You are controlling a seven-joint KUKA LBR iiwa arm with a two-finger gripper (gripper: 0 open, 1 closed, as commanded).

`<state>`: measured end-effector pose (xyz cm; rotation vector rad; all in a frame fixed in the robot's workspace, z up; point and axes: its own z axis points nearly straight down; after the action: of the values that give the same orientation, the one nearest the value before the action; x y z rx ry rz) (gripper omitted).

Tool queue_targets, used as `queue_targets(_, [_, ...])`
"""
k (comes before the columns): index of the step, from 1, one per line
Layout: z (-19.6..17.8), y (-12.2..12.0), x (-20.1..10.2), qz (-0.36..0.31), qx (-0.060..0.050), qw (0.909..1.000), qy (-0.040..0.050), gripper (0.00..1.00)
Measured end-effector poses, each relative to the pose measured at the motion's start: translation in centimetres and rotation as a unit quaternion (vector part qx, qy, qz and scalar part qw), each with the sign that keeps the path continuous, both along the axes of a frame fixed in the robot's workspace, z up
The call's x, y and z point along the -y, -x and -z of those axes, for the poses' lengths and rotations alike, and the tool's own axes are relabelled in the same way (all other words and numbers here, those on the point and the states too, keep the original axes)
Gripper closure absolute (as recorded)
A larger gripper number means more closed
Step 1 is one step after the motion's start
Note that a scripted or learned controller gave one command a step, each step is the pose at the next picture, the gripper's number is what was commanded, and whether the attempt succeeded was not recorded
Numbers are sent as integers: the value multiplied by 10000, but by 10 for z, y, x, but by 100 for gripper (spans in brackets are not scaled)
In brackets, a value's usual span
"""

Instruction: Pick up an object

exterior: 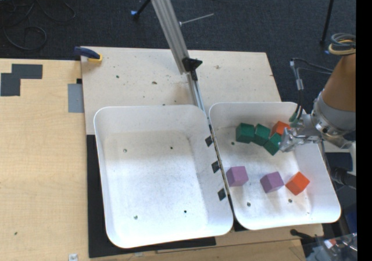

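**Gripper down among the green blocks, right bin**

Sits low in the right-hand bin (325, 210), the gripper (289, 138), tucked against a tight cluster near the bin's far side. Cannot tell whether the fingers are open or shut: too small and too blurred against the blocks.

Nearest candidate: a green block (272, 146), tilted, touching or just beside the gripper tip on its left. Leans against two more green cubes (253, 133) lying side by side toward the divider. Just behind the tip, an orange block (281, 128), partly hidden. No block clearly seen between the fingers, so no hold to claim.

Probably light, rigid little cubes, foam or wood by the look; flat faces, matte, not fragile. Should take a squeeze on two opposite flat faces well. Likely to skid on the smooth white bin floor if nudged from one side, and likely to twist out if caught on a corner, a real risk with the tilted green one. Crowding also leaves little room for a finger to drop between neighbours.

Easier targets, by judgement, lie apart in the open: a purple cube (236, 176) near the divider, a second purple cube (271, 182) mid-bin, and an orange cube (297, 183) just beside it, each with free sides for a clean pinch.

Left-hand bin (104, 138) bears no blocks.
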<state>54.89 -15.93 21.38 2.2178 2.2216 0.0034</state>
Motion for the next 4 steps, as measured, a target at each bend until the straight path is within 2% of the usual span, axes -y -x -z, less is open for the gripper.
queue_targets(1, [-20,0,1,1,-14,10000,-1,100])
queue_targets(3, [-16,-29,-116,-15,-26,10000,-13,100])
queue_targets(4, [-25,-37,-170,-15,-26,10000,-13,100])
